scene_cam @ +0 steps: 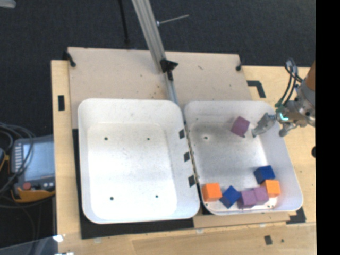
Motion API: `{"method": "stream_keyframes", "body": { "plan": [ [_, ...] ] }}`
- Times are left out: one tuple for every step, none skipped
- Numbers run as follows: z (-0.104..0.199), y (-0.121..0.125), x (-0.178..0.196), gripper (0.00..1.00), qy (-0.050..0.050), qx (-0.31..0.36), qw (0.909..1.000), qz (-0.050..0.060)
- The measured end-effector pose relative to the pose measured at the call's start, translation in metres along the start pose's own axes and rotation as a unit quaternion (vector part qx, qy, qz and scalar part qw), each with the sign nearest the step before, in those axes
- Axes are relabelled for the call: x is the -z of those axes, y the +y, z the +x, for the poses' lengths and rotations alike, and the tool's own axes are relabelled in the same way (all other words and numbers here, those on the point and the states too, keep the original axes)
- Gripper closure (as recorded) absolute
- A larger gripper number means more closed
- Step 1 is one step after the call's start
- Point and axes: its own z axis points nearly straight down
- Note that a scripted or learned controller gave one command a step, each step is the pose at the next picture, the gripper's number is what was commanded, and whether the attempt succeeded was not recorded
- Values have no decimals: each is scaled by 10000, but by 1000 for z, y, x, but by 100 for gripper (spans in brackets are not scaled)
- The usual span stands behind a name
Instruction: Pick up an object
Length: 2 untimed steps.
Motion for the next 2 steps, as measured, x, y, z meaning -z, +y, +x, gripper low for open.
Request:
{"method": "stream_keyframes", "body": {
  "plan": [
    [0,1,3,0,-9,7,10000,-21],
    [4,3,-59,0,-9,-6,10000,5]
  ]
}}
